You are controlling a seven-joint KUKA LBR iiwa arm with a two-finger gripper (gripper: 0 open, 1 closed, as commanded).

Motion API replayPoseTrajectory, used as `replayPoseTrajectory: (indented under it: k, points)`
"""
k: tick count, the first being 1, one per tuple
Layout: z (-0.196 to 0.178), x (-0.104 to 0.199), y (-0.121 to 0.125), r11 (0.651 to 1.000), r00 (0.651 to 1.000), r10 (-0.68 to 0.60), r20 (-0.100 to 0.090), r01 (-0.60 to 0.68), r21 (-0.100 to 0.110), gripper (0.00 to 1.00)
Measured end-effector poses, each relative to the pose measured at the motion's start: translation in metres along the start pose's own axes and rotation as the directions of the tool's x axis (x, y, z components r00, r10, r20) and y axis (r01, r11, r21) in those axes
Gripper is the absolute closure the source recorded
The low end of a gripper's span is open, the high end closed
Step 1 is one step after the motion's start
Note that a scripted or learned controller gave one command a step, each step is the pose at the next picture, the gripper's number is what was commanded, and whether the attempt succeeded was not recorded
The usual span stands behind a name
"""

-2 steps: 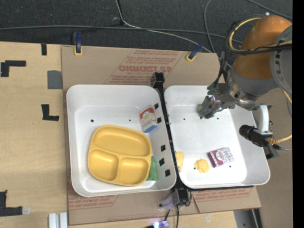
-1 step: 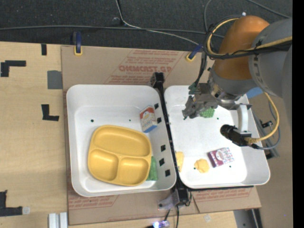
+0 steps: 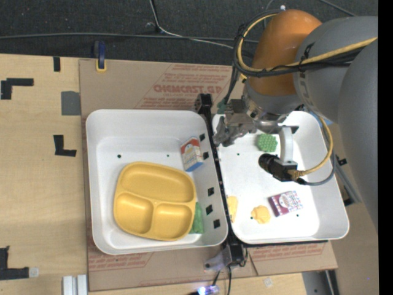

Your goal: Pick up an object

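My gripper (image 3: 228, 129) hangs over the top left corner of the right bin (image 3: 325, 226), close to the divider between the bins. No object shows in it. A green bumpy object (image 3: 266, 142) lies just to its right. Farther toward the front of that bin lie a purple packet (image 3: 285, 203), a small yellow lump (image 3: 261, 214) and another yellow piece (image 3: 232, 205) against the divider. In the left bin (image 3: 98, 165) a small white carton with red and blue print (image 3: 192, 154) stands left of the gripper, across the divider.
A large yellow divided tray (image 3: 153, 200) takes up most of the left bin, with a green item (image 3: 198, 219) wedged at its right edge. A black connector on a yellow cable (image 3: 274, 165) hangs from the arm over the right bin. The arm's bulk covers the bin's back right.
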State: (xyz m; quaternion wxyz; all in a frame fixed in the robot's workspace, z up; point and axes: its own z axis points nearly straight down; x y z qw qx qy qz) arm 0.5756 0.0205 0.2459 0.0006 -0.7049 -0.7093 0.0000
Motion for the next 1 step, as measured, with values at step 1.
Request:
replayPoseTrajectory:
  k: [1]
  points:
    - [0.0149, 0.0430, 0.0107, 1.000, 1.000, 0.004, 0.002, -0.004, 0.001, 1.00]
